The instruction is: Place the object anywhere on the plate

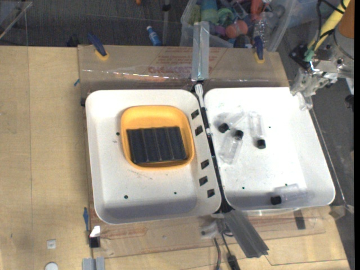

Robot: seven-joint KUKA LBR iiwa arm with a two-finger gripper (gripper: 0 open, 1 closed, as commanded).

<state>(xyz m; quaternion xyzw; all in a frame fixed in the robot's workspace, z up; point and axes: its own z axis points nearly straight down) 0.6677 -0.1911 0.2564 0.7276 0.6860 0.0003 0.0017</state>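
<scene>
An orange-yellow plate (130,122) lies in the left bin (104,190). A dark, ridged rectangular block (156,145) rests flat on it and covers most of its middle. My gripper (304,93) hangs at the far right corner of the right bin (304,167), above its rim, well away from the plate. Nothing can be seen in its grasp. Several clear plastic vials with black caps lie in the right bin: a pair (230,122) near the divider, one (257,131) to their right, one (229,148) below them, and one (284,193) at the near edge.
A raised divider (205,151) with black clips runs between the bins. A clear crate of colourful toys (236,7) stands behind the bench. Yellow cables (329,21) hang at the upper right by the arm.
</scene>
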